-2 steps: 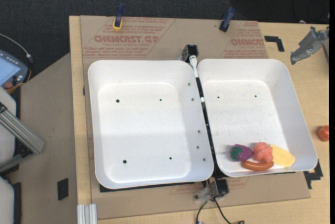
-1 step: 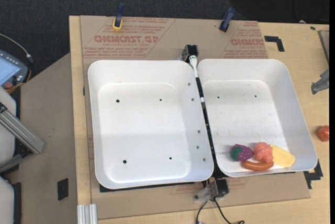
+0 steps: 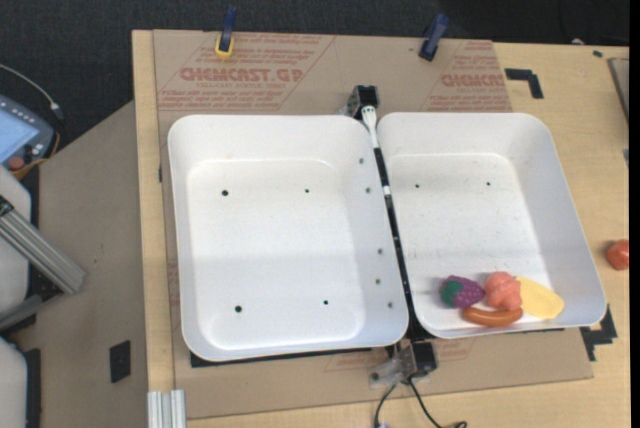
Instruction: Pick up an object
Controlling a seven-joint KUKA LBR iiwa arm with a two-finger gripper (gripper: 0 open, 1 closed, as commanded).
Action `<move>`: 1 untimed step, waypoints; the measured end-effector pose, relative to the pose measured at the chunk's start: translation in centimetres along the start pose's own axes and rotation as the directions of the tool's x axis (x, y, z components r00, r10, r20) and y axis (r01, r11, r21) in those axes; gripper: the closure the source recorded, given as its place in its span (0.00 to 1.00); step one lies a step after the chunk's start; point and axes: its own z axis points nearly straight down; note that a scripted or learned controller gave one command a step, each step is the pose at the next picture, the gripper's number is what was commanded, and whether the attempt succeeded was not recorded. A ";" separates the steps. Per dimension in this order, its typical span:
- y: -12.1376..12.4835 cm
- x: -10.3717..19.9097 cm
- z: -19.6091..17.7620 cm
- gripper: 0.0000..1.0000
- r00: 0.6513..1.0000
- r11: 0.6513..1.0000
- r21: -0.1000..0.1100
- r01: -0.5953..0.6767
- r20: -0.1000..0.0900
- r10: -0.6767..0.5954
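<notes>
Four small toys cluster in the right bin's (image 3: 560,166) near-right corner — purple piece (image 3: 461,291), pink piece (image 3: 504,288), yellow piece (image 3: 541,299), and an orange sausage (image 3: 491,316) lying lengthwise along the near edge.

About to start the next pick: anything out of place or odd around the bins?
One small orange object lies on the bench outside the right bin, past its right wall. The other toys sit clustered in that bin's near corner.

Grapes (image 3: 461,291): purple bunch, near corner of the right bin (image 3: 470,146).
Pink piece (image 3: 503,289): lumpy, just right of the grapes.
Sausage (image 3: 491,316): orange-red, curved (lying flat under both).
Yellow piece (image 3: 541,300): flat, rightmost, touching the pink.
</notes>
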 end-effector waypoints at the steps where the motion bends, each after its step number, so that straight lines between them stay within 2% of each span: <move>1: -0.2 -0.9 7.8 1.00 1.000 1.000 0.012 -0.002 -0.005 0.002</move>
